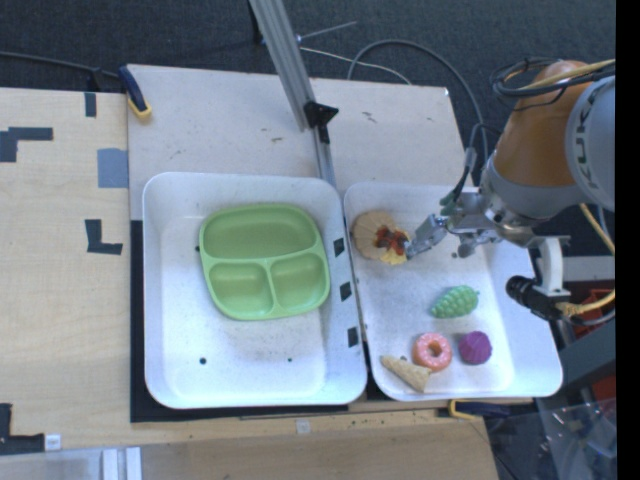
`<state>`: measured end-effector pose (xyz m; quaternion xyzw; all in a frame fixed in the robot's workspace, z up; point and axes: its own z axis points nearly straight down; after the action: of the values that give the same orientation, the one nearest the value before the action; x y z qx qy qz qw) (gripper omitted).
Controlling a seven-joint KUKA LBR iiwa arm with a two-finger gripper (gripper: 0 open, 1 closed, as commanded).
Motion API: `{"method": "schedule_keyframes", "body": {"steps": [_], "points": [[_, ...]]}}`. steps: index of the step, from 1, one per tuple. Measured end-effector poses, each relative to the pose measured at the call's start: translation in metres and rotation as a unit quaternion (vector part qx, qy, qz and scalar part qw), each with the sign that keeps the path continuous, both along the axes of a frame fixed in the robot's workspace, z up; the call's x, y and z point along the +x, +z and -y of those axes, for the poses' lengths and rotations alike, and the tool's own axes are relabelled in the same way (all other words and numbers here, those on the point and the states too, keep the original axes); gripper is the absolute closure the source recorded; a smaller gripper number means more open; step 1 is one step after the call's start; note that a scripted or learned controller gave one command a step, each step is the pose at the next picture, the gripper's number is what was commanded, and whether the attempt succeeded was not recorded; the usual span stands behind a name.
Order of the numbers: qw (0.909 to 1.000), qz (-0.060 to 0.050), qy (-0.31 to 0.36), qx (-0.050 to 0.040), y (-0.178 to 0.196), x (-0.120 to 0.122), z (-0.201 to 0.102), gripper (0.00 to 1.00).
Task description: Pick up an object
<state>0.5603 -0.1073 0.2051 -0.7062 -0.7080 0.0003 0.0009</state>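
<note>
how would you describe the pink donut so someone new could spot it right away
Look in the right-hand white bin, at its near edge. The pink donut lies there between a purple ball and a tan wedge, with a green bumpy fruit behind. It is the only ring with a hole.

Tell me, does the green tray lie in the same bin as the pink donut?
No, the green tray lies in the left bin; the donut lies in the right bin.
</note>
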Motion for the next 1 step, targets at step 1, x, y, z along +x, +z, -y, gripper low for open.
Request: {"method": "schedule_keyframes", "body": {"steps": [1], "points": [[1.0, 0.0, 0.0, 0.0, 0.0, 0.0, 0.0001, 0.0]]}}
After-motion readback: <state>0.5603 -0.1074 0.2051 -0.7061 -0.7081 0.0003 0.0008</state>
